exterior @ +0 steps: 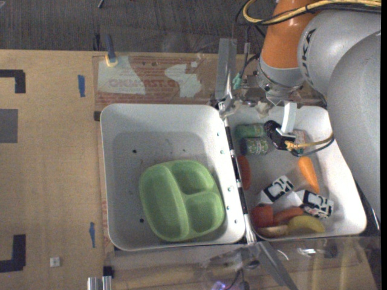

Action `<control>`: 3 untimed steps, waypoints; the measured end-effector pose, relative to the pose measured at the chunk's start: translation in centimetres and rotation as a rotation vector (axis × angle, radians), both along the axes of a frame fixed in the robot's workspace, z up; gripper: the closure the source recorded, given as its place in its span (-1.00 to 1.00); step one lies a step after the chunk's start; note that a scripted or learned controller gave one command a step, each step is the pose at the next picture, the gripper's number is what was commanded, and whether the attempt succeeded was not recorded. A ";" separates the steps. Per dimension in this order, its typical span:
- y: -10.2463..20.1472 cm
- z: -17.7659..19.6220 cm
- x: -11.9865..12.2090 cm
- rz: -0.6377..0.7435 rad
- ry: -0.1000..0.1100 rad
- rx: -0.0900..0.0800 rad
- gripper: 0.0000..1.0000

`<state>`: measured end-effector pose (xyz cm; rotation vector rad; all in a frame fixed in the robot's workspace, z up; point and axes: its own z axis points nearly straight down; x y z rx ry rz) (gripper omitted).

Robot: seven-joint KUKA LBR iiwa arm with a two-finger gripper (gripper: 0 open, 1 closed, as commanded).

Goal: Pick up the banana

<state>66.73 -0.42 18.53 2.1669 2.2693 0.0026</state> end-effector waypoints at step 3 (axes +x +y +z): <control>23.0 -9.7 -3.0 -0.402 0.002 0.003 -1.00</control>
